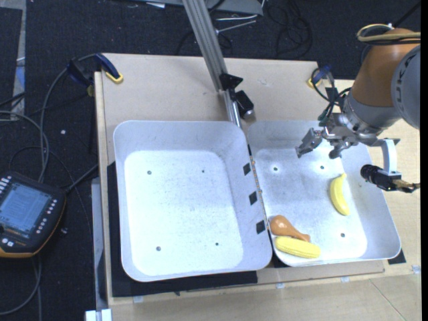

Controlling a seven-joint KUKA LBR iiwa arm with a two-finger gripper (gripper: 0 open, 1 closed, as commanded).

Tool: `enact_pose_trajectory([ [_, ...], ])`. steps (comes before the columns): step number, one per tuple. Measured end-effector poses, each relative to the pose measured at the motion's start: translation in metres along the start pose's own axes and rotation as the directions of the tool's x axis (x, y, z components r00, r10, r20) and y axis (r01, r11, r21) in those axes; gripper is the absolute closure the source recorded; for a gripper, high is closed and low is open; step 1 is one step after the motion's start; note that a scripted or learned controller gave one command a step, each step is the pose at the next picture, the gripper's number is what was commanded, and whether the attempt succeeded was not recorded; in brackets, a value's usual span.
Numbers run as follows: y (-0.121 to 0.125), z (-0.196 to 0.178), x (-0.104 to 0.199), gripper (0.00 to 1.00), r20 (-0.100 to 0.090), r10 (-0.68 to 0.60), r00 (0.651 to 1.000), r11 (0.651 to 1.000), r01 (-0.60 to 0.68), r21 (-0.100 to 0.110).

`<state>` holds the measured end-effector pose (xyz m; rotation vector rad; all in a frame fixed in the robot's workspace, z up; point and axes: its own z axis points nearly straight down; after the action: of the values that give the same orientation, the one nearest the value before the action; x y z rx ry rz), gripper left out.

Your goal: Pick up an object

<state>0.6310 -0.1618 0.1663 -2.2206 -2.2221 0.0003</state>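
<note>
1. The task names no special object, so any of the three things in the right bin (374, 209) can serve. A banana (339, 195) lies alone in the right part of that bin, its length running from upper left to lower right. A second yellow piece, perhaps a corn cob (297, 247), lies at the lower edge of the bin, and an orange pear-shaped thing (288, 227) touches it from above.

2. All three look like small toy foods, so I judge them light and not fragile. Their skin looks smooth and may be slippery. The curved shapes could roll or slide away if they are pushed from one side.

3. The banana seems the easiest to take. It lies free, well apart from the walls, and a hold across its narrow middle should be steady. The other two lie close to the wall between the bins and touch each other, so there is little room on both sides.

4. The gripper (321, 141) hangs over the upper part of the right bin, near the banana but apart from it. The jaws look spread open, with nothing between them.

5. Some things are hard to make out. The arm is cut off at the right edge of the frame. A dark part at the right of the bin, near the banana, I cannot identify. The material of the toys cannot be told. The left bin (127, 179) shows only small dark dots.
</note>
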Motion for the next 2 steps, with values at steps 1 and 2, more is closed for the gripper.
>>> enact_pose_trajectory([
  [1,-0.002,0.043,-0.006,0.00,0.000,0.001,1.000,1.000,-0.001,0.001],
  [2,-0.002,0.033,-0.006,1.00,0.000,0.000,1.000,1.000,0.000,0.000],
])
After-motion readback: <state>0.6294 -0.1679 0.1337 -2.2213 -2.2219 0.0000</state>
